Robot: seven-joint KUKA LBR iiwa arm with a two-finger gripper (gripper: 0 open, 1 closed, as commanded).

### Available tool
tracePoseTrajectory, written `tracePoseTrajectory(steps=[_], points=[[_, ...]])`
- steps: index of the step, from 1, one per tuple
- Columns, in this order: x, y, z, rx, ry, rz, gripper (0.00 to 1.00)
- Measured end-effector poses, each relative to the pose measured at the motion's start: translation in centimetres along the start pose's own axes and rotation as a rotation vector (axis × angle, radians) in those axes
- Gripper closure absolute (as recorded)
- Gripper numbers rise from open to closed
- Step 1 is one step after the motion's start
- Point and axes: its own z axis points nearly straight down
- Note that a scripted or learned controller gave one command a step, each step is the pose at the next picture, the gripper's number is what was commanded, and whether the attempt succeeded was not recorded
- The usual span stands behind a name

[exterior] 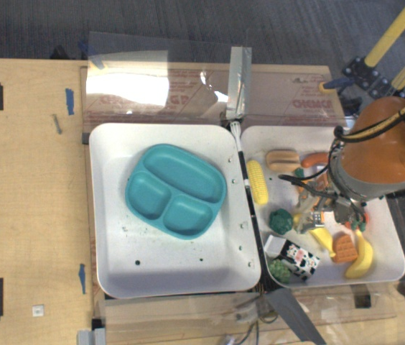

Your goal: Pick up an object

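Note:
The right bin (393,264) holds several toy foods. A yellow corn cob (258,180) lies by its left wall and a hot dog bun (283,159) near the back. A dark green broccoli (281,220) sits mid-bin, with a black-and-white cow-patterned carton (299,257) near the front. An orange-brown slice (344,248) and a banana (362,257) lie at the front right. My gripper (322,210) hangs low over the middle of this bin, just right of the broccoli and above a small yellow piece (322,238). The orange-banded wrist (382,153) hides what lies beneath it.
The left bin (109,250) carries a teal divided plate (176,190). A metal divider post (238,85) stands behind the seam between the bins. A second green toy (280,268) sits at the right bin's front left corner. Yellow and black cables (375,56) run at upper right.

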Motion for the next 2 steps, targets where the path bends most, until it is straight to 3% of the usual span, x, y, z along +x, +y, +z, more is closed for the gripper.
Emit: tracePoseTrajectory(steps=[1,2], points=[[-1.2,0.9,-17.4,-0.001,0.016,0.102,1.00],[2.9,1.9,-2.3,-0.005,0.023,-0.186,1.00]])
